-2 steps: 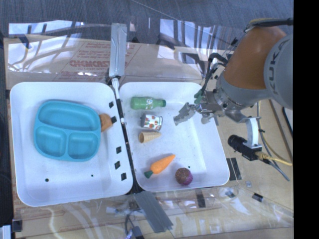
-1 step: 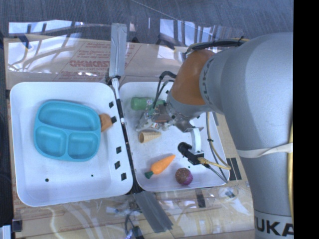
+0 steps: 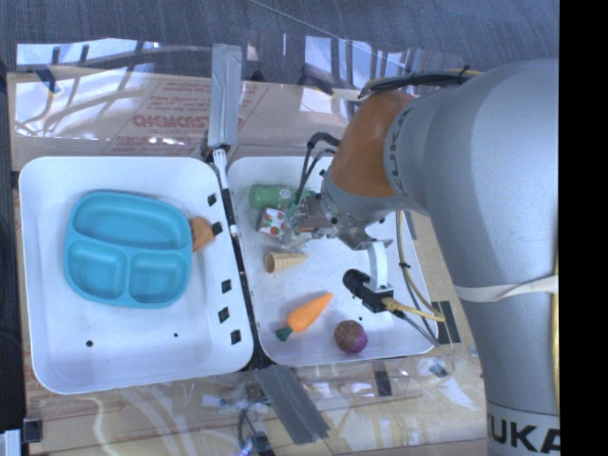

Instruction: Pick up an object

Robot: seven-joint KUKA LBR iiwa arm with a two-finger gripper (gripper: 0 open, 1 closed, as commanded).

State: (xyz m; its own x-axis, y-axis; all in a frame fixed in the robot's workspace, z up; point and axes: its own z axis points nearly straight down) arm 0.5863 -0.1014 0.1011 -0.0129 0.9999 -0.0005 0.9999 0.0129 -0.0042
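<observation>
My gripper (image 3: 302,218) hangs low over the upper part of the right bin (image 3: 418,342). Its tip is right beside a small red and white box (image 3: 274,221). A green can (image 3: 267,196) lies just above that box. Below the gripper lies a beige cone (image 3: 283,260). An orange carrot (image 3: 307,313) and a dark red ball (image 3: 350,335) rest near the bin's front edge. The arm's wrist hides the bin's upper right part.
The left bin (image 3: 123,350) holds a blue divided tray (image 3: 127,248), with a small orange item (image 3: 201,233) at its right edge. A black fitting (image 3: 367,291) with a yellow cable hangs from the arm over the right bin. A ridge (image 3: 233,255) divides the bins.
</observation>
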